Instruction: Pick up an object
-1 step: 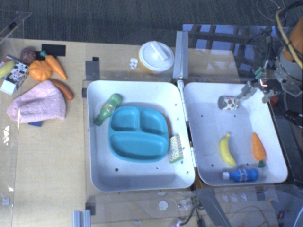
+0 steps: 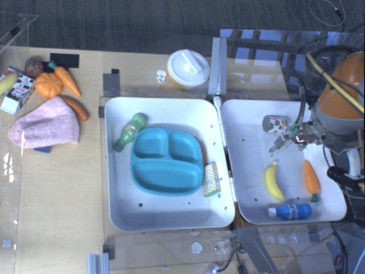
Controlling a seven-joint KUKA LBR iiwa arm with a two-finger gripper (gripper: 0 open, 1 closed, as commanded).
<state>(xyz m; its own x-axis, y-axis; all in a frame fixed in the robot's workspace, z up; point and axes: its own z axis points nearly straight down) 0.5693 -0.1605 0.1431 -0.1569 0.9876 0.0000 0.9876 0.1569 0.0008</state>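
Poised with the pincer (image 2: 285, 138) low over the right bin (image 2: 251, 153), above and slightly right of the banana (image 2: 273, 181), just beside a small tin (image 2: 275, 123) that lies further above the banana. Cannot tell whether released or clenched; nothing visibly gripped.

Plenty to go wrong from here:
- Could shove the tin toward the bin wall instead of closing round it, given an approach from the side.
- Could close on bare bin floor in the gap above the banana, catching nothing.
- Could slip off the banana itself, by the look of it smooth and curved, if aimed there off-centre.
- Could set the blue bottle (image 2: 292, 211) rolling, lying on its side below and right of the banana.
- Could jam against the bin's right wall if aimed at the carrot (image 2: 311, 177), right of the banana.

Hard to make out:
- Cannot tell whether the tin is upright or tipped, nor read its label.
- Cannot separate the pincer's tip from the grey metal and cables behind it.
- Cut off at the picture's right edge: most of the arm (image 2: 342, 96).
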